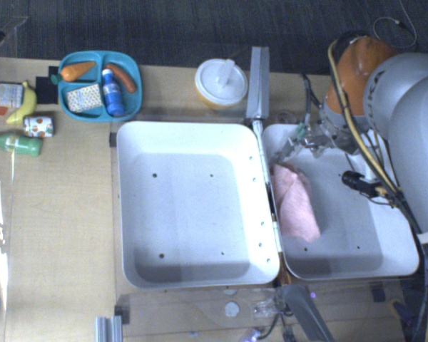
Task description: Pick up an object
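Note:
A pink cloth (295,204) lies bunched along the left side of the right bin (357,255), next to the wall between the two bins. My gripper (299,142) hangs over the back left corner of that bin, just above and behind the far end of the cloth. Nothing shows between its fingers. The grey arm with its orange band (360,66) comes in from the upper right and covers the bin's back right part.
The left bin (189,205) sits beside the right one. Behind them stand a white lidded cup (221,83) and a blue tray of toy food (100,85). A banana, a can and a green bottle (14,144) lie at the bench's far left.

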Motion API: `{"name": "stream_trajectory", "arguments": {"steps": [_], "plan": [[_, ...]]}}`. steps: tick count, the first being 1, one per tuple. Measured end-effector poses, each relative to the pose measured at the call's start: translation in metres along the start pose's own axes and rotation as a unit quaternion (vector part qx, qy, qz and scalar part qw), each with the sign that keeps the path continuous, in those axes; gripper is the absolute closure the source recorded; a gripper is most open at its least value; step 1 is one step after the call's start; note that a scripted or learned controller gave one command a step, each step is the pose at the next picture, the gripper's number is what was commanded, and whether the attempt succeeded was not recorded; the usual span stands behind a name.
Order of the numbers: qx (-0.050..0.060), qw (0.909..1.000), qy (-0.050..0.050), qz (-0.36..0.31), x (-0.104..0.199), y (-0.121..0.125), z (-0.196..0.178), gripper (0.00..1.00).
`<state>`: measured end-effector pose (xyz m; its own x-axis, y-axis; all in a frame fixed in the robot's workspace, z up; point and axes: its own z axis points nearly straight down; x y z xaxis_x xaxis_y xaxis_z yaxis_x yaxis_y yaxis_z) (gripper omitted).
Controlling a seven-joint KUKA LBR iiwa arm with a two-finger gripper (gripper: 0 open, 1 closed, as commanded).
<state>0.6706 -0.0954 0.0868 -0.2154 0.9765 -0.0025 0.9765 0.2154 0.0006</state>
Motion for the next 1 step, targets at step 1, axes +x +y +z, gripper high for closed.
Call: {"name": "stream_trajectory", "arguments": {"steps": [1], "plan": [[-0.005,0.9995,0.0,-0.032,0.0094,-0.0621,-0.0018,0.0]]}}
